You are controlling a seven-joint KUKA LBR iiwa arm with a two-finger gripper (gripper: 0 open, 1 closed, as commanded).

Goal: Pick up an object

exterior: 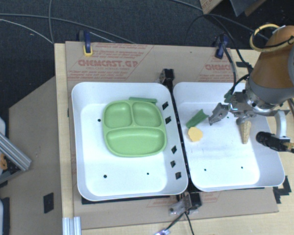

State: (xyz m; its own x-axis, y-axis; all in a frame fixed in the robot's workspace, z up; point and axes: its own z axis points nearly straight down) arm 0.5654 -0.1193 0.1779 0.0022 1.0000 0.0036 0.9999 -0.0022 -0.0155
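My tool point(220, 114) hangs spread and bare over the right bin point(235, 177), angled toward the green wedge point(197, 118) beside the yellow piece point(195, 134).

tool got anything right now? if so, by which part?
Nothing held. The tool hangs over the right bin, apart from the green piece and yellow piece.
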